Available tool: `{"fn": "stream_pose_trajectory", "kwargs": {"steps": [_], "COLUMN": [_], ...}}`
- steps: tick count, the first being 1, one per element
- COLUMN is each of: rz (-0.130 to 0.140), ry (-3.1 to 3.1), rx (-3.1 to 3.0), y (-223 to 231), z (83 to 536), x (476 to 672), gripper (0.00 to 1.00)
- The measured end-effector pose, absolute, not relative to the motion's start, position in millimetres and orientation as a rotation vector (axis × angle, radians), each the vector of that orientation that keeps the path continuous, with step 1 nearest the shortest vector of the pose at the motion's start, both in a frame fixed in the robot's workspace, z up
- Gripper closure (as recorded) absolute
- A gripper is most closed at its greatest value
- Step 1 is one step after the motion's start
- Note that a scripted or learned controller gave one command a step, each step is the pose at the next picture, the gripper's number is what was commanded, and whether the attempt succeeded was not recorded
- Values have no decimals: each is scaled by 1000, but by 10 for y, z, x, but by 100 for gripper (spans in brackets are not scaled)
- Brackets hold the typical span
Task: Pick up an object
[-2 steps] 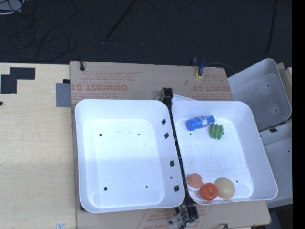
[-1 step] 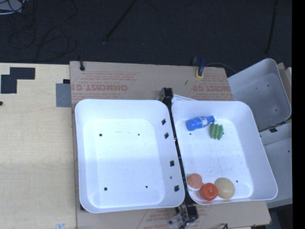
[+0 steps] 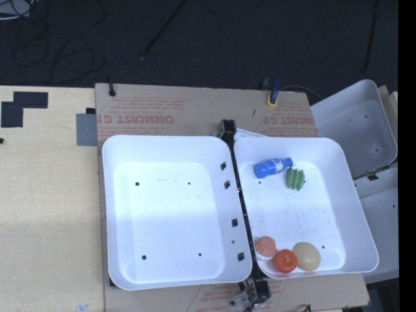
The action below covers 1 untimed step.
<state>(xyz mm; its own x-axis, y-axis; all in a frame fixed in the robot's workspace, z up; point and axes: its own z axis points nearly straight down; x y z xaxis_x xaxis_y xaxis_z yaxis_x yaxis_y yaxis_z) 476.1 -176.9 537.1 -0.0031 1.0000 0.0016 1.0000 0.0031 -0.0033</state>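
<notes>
Two shallow white bins sit side by side on a sheet of cardboard (image 3: 162, 112) printed with reddish lettering, and the cardboard lies on a pale wooden bench (image 3: 45, 194). The left bin (image 3: 117, 174) shows a bare white floor marked by a few small dark holes. The right bin (image 3: 351, 207) holds all the loose objects, in two groups well apart.

Toward the far end of that bin lies a blue bottle (image 3: 272, 167), on its side with its paler cap end pointing right. Just beside it, to the right and slightly nearer the camera, is a small green ribbed object (image 3: 295, 178) (possibly a toy vegetable; it is too small to tell for certain). The two look close but do not clearly touch.

At the near edge of the right bin three rounded pieces cluster together: a pale pink piece (image 3: 264, 245) on the left, a red tomato-like ball (image 3: 285, 260) in the middle, and a beige ball (image 3: 307, 256) on the right. The red one appears to touch both neighbours.

A row of black clips (image 3: 227, 184) runs along the seam where the bins meet. A grey metal plate (image 3: 354, 125) stands off the far right corner of the bench. Whether the end effector is released or clenched cannot be told.
</notes>
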Motion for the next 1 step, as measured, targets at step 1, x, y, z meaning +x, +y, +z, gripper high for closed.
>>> {"fn": "stream_pose_trajectory", "kwargs": {"steps": [1], "rz": [2], "ry": [-2223], "rx": [-2215], "y": [-1434], "z": [5377], "x": [4762], "gripper": [100]}}
